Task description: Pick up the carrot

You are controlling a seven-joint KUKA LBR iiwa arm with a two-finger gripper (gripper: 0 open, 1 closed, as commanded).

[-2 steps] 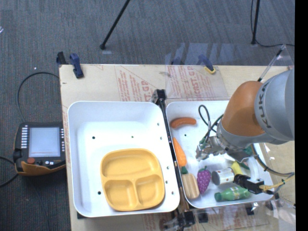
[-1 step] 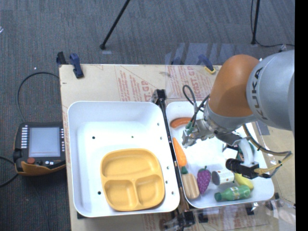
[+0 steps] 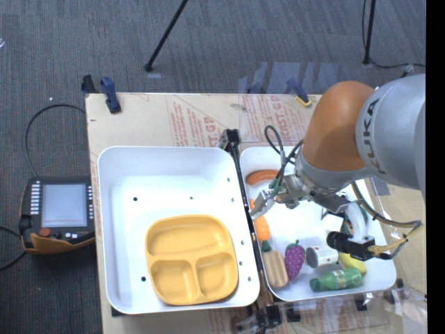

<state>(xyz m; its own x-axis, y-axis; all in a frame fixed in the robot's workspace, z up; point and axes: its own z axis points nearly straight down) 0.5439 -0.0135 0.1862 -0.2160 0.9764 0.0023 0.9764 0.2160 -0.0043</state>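
Observation:
The carrot (image 3: 261, 229), small and orange with a green end, lies against the left wall of the right bin (image 3: 379, 281). My gripper (image 3: 268, 199) hangs just above and slightly behind it, at the end of the grey arm with the orange band (image 3: 337, 136). The wrist and cables hide the gripper's tips. Nothing can be seen held in the gripper.
In the right bin lie an orange sausage (image 3: 261, 177) at the back, a bread roll (image 3: 275, 268), purple grapes (image 3: 295, 258), a small can (image 3: 320, 256), a banana (image 3: 352, 262) and a green bottle (image 3: 337, 279). The left bin (image 3: 118, 186) holds a yellow divided plate (image 3: 191, 258).

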